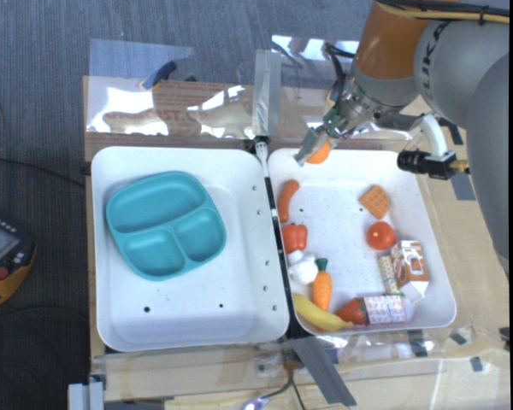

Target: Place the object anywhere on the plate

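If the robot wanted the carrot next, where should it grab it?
Probably around the middle of the carrot's orange body, coming straight down from above. It lies flat, green top pointing to the bin's far side, so the pincer would close across its narrow width. It's a tight spot: the white garlic-like piece sits at its left and the banana touches its tip.

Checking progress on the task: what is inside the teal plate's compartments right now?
Nothing lies in the teal plate: all three compartments show bare. The gripper holds a small orange object above the right bin's far edge. The bin floor under the plate is covered.
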Action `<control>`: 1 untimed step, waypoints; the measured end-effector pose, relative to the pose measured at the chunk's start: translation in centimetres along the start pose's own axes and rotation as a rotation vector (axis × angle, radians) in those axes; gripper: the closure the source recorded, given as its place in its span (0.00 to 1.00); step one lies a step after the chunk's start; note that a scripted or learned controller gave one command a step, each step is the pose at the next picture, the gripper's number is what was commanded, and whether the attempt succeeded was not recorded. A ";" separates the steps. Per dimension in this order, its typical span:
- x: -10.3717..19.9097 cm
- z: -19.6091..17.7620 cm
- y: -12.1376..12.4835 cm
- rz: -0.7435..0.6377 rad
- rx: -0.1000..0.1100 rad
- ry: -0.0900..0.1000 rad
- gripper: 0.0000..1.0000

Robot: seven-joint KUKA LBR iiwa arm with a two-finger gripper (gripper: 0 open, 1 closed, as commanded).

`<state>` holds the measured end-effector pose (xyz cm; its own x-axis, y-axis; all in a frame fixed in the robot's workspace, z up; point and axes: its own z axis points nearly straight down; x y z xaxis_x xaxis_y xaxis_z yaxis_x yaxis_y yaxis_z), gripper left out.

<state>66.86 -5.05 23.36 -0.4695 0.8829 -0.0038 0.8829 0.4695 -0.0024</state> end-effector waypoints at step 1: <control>8.5 1.2 -0.7 -0.163 -0.002 0.004 1.00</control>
<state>62.24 2.11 22.09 -0.6067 0.7949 0.0002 0.7949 0.6067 -0.0008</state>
